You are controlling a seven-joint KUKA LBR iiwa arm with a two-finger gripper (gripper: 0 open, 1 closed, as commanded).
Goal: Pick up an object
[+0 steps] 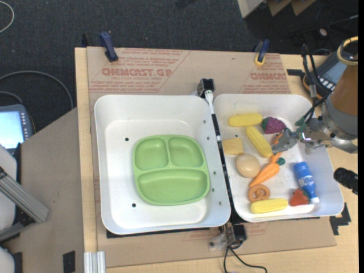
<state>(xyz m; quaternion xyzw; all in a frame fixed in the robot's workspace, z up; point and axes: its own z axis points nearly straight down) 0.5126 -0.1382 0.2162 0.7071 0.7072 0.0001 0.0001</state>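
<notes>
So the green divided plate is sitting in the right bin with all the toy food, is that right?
Not quite. The camera view shows the green divided plate alone in the left bin; the toy food, such as the carrot and corn cobs, lies in the right bin.

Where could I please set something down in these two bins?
The left bin has bare floor all around the green tray, widest along its far wall. The right bin is crowded with corn, carrot and bottle.

Arm in from the right, wrist low over the right bin; gripper tip near the bin's middle.
</notes>
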